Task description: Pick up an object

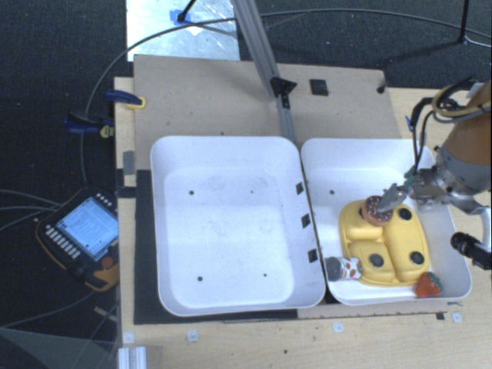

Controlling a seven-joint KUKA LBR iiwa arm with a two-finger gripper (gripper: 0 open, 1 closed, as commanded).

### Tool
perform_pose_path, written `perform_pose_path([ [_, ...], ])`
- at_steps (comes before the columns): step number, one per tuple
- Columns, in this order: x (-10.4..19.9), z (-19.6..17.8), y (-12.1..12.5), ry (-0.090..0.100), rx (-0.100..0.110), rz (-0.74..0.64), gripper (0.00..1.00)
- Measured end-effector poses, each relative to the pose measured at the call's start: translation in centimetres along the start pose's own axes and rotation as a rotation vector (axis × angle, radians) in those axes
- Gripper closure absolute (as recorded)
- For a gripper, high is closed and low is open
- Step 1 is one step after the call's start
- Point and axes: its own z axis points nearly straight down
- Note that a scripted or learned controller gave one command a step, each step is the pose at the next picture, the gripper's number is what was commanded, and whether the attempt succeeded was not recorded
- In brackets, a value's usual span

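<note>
The right bin (330, 167) holds a yellow moulded toy (384, 244) with dark round holes. A small round brown and pink object (377, 209) rests on the toy's upper left corner. A small grey and red-spotted piece (344, 268) lies at the toy's lower left, and a red strawberry (428, 284) sits in the bin's lower right corner. My gripper (393, 197) reaches in from the right, low over the bin, with its tip right against the round brown object. Whether it holds that object is not clear.
The left bin (227, 221) stands next to the right one, separated by a raised rim with black clips. A metal pole (265, 56) slants across the back of the bench. A teach pendant (81, 237) lies off the bench at left.
</note>
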Motion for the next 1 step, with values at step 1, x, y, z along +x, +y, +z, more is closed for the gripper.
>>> perform_pose_path([
  [1, -0.12, 4.47, -0.72, 0.000, 0.001, 0.001, 0.00],
])
